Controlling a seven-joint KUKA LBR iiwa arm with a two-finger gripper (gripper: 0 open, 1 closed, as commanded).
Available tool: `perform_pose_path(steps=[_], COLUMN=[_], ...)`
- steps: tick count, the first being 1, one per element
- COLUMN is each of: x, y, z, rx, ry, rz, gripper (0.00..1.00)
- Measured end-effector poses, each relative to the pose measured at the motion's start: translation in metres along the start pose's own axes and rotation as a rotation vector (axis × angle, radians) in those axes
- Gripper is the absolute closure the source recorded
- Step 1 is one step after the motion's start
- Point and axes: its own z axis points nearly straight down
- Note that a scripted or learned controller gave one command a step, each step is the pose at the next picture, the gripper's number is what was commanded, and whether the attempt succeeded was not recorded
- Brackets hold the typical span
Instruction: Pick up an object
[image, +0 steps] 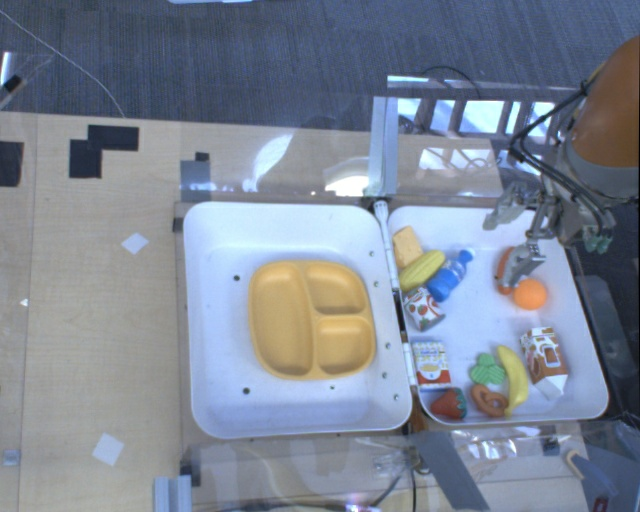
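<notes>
My gripper (520, 264) hangs over the back right part of the right bin (585, 345). It stands open, and its fingertips are just above and left of an orange ball (531, 294). A small reddish piece (504, 270) shows by the left finger; I cannot tell what it is. Nothing is held between the fingers. Further left in the same bin lie a blue bottle (450, 275), a yellow corn-like toy (422, 268) and a tan cracker (406, 243).
The right bin also holds a strawberry-print can (424, 310), a small carton (431, 362), a strawberry (449, 403), a banana (514, 375), a green toy (488, 368) and a house-print carton (544, 355). A yellow divided plate (311, 318) lies in the left bin (215, 300).
</notes>
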Motion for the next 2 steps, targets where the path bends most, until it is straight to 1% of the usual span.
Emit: perform_pose_path(steps=[1, 2], x=[0.006, -0.008], y=[0.038, -0.02], z=[0.151, 0.171], rx=[0.0, 0.001], ry=[0.0, -0.003], rz=[0.075, 0.279], gripper=[0.0, 0.0])
